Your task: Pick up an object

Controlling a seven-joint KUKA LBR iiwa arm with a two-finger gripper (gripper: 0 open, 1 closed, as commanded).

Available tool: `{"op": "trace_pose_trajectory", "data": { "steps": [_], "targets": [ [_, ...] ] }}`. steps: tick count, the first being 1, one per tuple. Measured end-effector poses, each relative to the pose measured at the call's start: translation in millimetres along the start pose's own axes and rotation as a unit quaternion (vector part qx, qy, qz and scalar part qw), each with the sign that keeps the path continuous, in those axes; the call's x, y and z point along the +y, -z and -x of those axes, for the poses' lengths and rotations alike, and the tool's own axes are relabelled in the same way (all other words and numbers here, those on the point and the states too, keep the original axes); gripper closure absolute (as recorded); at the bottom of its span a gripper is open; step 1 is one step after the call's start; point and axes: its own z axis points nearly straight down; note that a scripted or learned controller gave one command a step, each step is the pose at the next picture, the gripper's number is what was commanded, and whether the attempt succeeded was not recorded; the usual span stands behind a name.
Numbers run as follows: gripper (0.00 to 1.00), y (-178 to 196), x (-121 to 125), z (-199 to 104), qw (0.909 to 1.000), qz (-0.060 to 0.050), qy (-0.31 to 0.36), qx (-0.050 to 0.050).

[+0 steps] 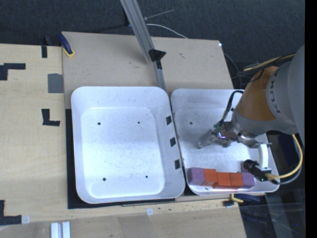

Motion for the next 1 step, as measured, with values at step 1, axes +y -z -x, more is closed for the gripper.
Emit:
{"op": "trace_pose_trajectory", "data": {
  "steps": [1],
  "targets": [
    [0.00, 109.8, -15.6, 57.0, 1.0000, 0.004, -0.003, -0.003]
  ]
}}
